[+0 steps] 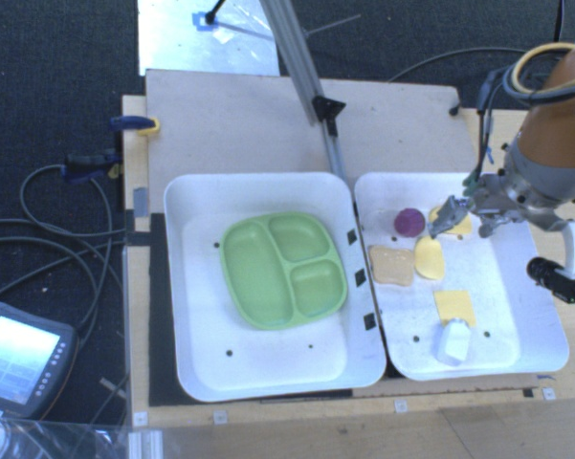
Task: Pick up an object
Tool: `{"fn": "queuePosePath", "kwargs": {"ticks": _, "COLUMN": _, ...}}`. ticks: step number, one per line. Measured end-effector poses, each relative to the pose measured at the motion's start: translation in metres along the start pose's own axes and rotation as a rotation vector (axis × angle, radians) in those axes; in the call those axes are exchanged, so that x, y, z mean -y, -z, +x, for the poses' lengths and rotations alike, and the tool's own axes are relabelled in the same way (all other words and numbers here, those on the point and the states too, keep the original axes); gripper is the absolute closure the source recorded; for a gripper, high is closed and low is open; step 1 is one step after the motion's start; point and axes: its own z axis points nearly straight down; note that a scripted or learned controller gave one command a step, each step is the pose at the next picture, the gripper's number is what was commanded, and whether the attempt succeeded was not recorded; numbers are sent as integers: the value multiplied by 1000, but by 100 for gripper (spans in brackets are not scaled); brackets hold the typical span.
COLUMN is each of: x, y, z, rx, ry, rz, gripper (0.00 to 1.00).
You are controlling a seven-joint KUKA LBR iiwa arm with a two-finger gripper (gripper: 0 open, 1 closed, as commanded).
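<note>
The right bin (526, 295) holds several small items. A purple ball (409, 222) lies near its back left. In front of it are a tan toast-like slice (392, 266) and a yellow rounded piece (429, 257). A flat yellow square (453, 306) and a white block (453, 342) sit nearer the front. My gripper (448, 218) hangs low over the back of this bin, just right of the purple ball and above the yellow rounded piece. A bit of another yellow item (462, 225) peeks out behind it.
The left bin (191, 256) holds a green divided plate (282, 268). A grey pole (297, 46) slants across the back board. Cables and a teach pendant (19, 352) lie off the bench at left.
</note>
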Motion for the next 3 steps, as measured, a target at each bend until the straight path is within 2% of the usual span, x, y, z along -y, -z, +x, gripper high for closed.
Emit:
{"fn": "queuePosePath", "kwargs": {"ticks": 1, "x": 0, "y": 0, "z": 0, "rx": 0, "ry": -1, "rz": -1, "gripper": 0}}
{"fn": "queuePosePath", "kwargs": {"ticks": 2, "x": -8, "y": -55, "z": -6, "rx": 0, "ry": -4, "rz": 5, "gripper": 0}}
{"fn": "queuePosePath", "kwargs": {"ticks": 3, "x": 1, "y": -111, "z": 0, "rx": -1, "ry": -4, "rz": 6, "gripper": 0}}
